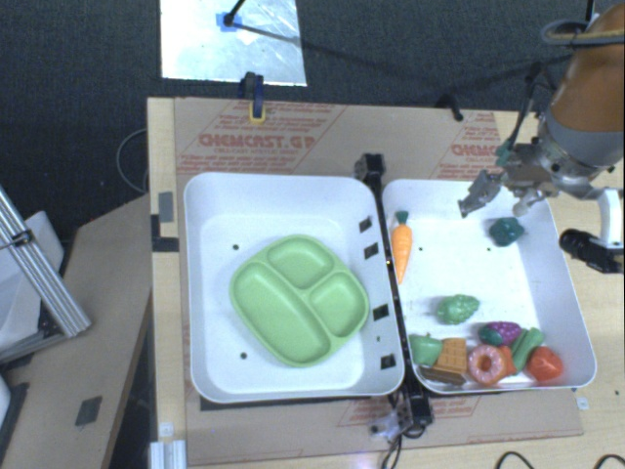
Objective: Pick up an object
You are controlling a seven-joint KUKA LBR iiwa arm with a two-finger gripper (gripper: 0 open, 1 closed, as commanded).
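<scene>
Over the right bin's [566, 291] far edge, my gripper [500, 195] with fingers spread, nothing between them, dark green toy [506, 230] just beside.

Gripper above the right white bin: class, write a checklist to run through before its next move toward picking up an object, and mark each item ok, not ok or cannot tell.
1. Gripper open, nothing between its fingers: ok.
2. A target lies close: the dark teal lumpy toy sits just below it: ok.
3. Teal toy stands apart from other objects: ok.
4. Gripper directly over the teal toy: cannot tell from this slanted view.
5. Orange toy carrot away from the path, by the right white bin's left wall: ok.
</scene>
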